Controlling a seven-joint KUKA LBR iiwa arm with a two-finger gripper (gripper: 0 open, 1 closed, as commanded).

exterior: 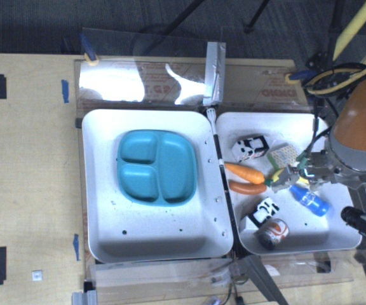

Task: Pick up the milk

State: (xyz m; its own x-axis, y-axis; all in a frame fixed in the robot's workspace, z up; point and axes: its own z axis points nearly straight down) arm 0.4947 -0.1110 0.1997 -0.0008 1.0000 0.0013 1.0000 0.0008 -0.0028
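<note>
Gripper (289, 174) low over right bin (342, 237), finger spacing not discernible, just right of the carrot (244, 172); black-and-white milk carton (251, 147) lies toward far side, apart; blue divided plate (156, 166) in left bin (100, 189).

the arm (361, 129) is a thick rounded body: a broad orange band on top, shading to brownish at its left side, and a grey ring below it with a paler grey rim. under the ring sits the wrist, a cluster of small metal-grey and black parts. the gripper (286, 176) is silvery metal, slim and angular, with a small green bit and a yellow bit just behind it. a thin black cable curves along the wrist's left side. lower down, a black rounded fitting (356, 218) sticks out beside a grey upright piece.
</note>
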